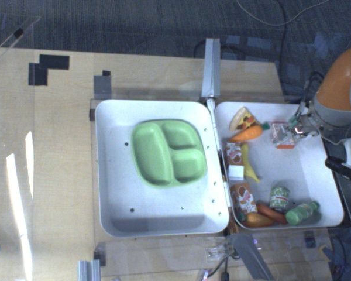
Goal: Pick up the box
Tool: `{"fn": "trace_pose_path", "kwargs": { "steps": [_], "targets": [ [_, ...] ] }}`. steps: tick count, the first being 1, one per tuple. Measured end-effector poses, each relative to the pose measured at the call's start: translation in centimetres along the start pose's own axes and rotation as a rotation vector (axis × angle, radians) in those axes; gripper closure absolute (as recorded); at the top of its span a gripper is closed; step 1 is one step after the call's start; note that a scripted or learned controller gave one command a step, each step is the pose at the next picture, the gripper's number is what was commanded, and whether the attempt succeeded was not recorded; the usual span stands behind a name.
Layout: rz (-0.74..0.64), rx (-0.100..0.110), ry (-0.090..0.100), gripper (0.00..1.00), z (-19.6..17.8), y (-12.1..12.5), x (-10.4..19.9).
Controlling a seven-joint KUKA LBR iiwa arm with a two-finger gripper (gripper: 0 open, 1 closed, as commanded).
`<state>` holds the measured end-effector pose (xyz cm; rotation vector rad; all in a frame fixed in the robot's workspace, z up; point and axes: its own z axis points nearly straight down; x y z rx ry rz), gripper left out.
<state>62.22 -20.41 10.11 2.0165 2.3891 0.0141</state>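
The counter (58,174) is lying far to the left of the claw, pale wood with black tape marks near its back edge. The left bin (111,157) is sitting well to the claw's left, and a green divided plate (168,152) is resting in its middle. A metal post (211,69) is standing behind the seam between the two bins.

The right bin (316,180) is holding the rest. Along its left wall, a pizza slice (244,119) and a carrot (248,134) are lying to the left of the claw, at about its level. Nearer the camera, a small box (234,153) is lying beside a banana (248,164), well apart from the claw and untouched. A second printed box (242,195) is lying further forward, with another carrot (263,216) by the front wall. A can (279,196) and a green bottle (302,212) are lying in the front right corner.

The claw (293,127) is hanging over the back of the right bin, just beside a clear packet with a red edge (281,134). I cannot tell how wide it is standing. The arm (338,92) is reaching in from the right.
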Motion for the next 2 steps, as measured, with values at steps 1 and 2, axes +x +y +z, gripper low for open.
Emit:
{"fn": "trace_pose_path", "kwargs": {
  "steps": [1, 2],
  "targets": [
    [-0.046, 0.008, 0.004, 1.0, -13.1, 0.3, 6.5],
    [-0.051, 0.003, 0.002, 1.0, -14.3, 0.5, 6.6]
  ]
}}
